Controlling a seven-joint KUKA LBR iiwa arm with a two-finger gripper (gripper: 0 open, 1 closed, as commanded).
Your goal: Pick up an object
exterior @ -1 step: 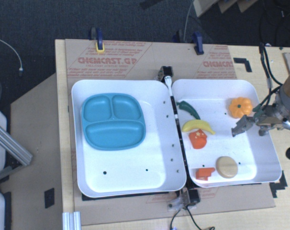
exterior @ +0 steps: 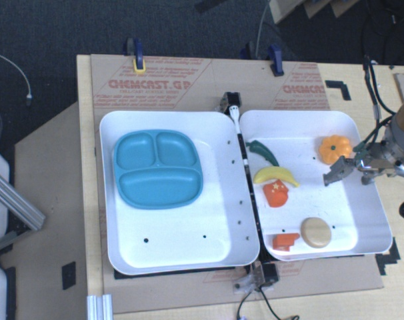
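Note:
The right bin (exterior: pixel 369 235) holds several small items: an orange pumpkin-like toy (exterior: pixel 334 149), a green pod (exterior: pixel 263 153), a yellow banana (exterior: pixel 277 175), a red strawberry (exterior: pixel 276 195), a beige round piece (exterior: pixel 316 232) and an orange-red block (exterior: pixel 286 241). My gripper (exterior: pixel 351 175) hangs over the right side of this bin, just below and right of the orange toy. Its two dark fingers (exterior: pixel 335 174) are spread apart and open, with nothing between them.
The left bin (exterior: pixel 215 239) holds a blue divided plate (exterior: pixel 159 169) at its upper left. A ridge with black fasteners (exterior: pixel 244 172) separates the two bins. Cables (exterior: pixel 374 99) run along the arm at the right edge.

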